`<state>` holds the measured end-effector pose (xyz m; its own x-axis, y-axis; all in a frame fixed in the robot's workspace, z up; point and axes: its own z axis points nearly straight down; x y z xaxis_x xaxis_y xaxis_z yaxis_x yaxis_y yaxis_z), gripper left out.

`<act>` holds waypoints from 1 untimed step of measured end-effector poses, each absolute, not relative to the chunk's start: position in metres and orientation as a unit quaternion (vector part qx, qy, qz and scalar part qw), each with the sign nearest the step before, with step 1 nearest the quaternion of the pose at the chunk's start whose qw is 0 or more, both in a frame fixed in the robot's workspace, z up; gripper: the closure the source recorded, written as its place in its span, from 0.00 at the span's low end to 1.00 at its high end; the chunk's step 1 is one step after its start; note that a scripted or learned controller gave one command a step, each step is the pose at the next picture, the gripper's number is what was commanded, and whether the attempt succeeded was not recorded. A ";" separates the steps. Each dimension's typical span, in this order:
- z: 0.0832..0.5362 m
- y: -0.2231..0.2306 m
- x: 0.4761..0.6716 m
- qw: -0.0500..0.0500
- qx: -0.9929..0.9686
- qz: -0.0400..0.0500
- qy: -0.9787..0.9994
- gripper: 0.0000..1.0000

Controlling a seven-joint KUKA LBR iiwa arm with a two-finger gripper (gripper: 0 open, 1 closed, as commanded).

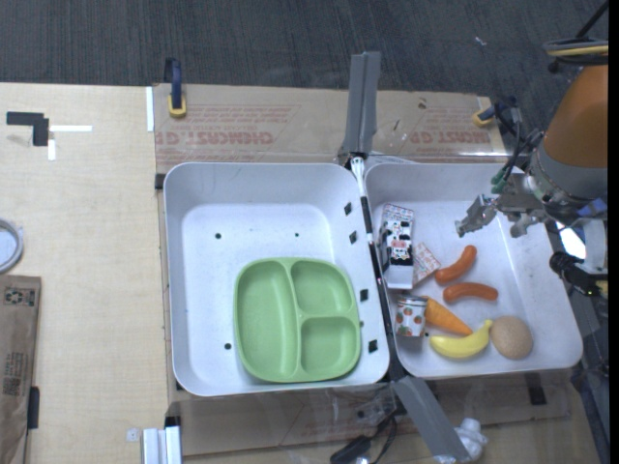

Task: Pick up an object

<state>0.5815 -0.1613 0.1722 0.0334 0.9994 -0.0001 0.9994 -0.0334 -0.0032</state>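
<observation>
Pale wooden bench (87, 259); two white bins (193, 259) side by side; tape roll (8, 247) at left edge

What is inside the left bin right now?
The left bin holds a green divided plate with three compartments, lying flat toward the near side. The bin floor beneath the plate is covered, so anything under it cannot be seen.

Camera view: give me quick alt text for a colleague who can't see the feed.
The gripper hangs over the right bin, above toy food along its near side: two sausages, a carrot, a banana, an egg and small cartons. The left bin holds a green divided plate.
</observation>
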 end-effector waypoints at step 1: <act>0.149 -0.130 0.596 0.001 -0.740 0.001 -0.673 0.00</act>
<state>0.5960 -0.1297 0.1490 0.0952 0.9955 -0.0001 0.9955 -0.0952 -0.0032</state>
